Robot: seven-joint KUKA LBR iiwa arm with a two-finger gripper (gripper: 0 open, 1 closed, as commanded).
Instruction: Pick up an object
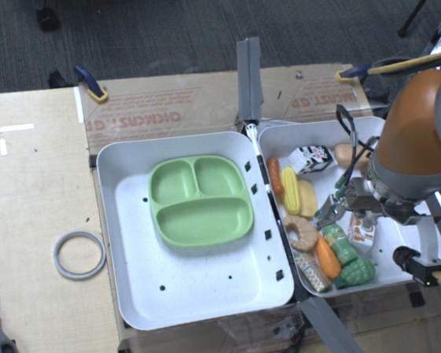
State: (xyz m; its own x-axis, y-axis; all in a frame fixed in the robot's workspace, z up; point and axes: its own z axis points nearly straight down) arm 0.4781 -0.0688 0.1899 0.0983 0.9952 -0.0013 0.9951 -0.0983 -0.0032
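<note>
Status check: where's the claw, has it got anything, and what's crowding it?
Claw low over right bin, grip state unclear. No object seen held. Toy food packed close: corn, carrot, broccoli. Green plate alone in left bin.

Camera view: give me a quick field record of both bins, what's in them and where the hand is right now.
left bin: holds a green divided plate, upright, toward the far side
right bin: crowded with toy food
items seen: corn cob, carrot, broccoli, doughnut, small black-and-white carton
hand: over the right bin's middle, low among the items
grasp: cannot tell; nothing clearly between its fingers
arm: reaches in from the right
bench, left of the bins: grey tape ring, scissors
</note>
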